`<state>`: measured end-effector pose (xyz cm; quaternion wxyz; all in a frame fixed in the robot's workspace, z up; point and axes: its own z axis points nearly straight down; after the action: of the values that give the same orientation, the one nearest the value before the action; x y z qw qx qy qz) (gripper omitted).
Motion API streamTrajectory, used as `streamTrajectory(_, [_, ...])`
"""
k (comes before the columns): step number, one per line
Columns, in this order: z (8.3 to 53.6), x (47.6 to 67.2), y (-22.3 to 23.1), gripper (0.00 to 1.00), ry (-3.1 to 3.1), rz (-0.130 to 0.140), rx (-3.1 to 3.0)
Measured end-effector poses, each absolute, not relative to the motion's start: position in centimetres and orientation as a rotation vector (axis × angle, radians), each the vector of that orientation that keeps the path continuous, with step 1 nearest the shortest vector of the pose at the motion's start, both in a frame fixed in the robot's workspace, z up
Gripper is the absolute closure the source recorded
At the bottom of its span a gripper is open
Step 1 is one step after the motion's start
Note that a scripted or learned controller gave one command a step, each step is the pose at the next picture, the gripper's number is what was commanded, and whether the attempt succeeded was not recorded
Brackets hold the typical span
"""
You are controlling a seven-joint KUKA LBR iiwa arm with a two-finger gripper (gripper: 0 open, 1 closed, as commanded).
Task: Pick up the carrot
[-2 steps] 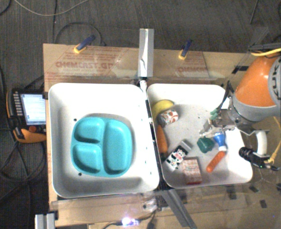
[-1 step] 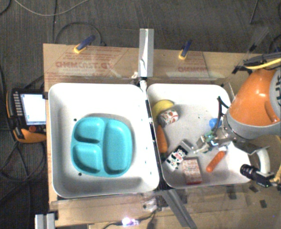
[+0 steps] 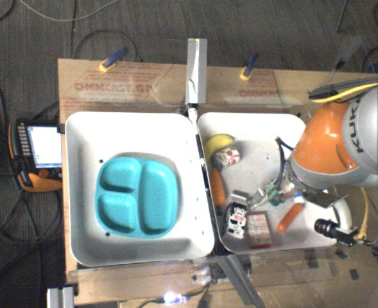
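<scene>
Overhead, the grey arm point(image 3: 343, 149) with its orange band is reaching in from the right over the right bin point(image 3: 256, 122), its gripper point(image 3: 272, 193) hanging low near the bin's middle, though I cannot tell how its fingers are standing. Below, the wooden bench point(image 3: 131, 85) is sitting on dark carpet strewn with cables, bearing the left bin point(image 3: 79, 172) with a teal divided tray point(image 3: 137, 196). The carrot point(image 3: 217, 188) is lying along the right bin's left wall, apart from the gripper, with a banana point(image 3: 216, 144), a small carton point(image 3: 237, 218) and an orange marker point(image 3: 289, 216) nearby.
</scene>
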<state>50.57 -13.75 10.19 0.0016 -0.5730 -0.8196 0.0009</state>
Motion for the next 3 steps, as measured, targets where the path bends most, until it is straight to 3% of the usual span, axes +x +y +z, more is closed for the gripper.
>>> streamTrajectory(2, [25.2, 48.4, -2.6, 1.00, -1.899, 0.006, -2.503])
streamTrajectory(3, [24.8, 49.1, -5.0, 1.00, -1.841, 0.009, -2.545])
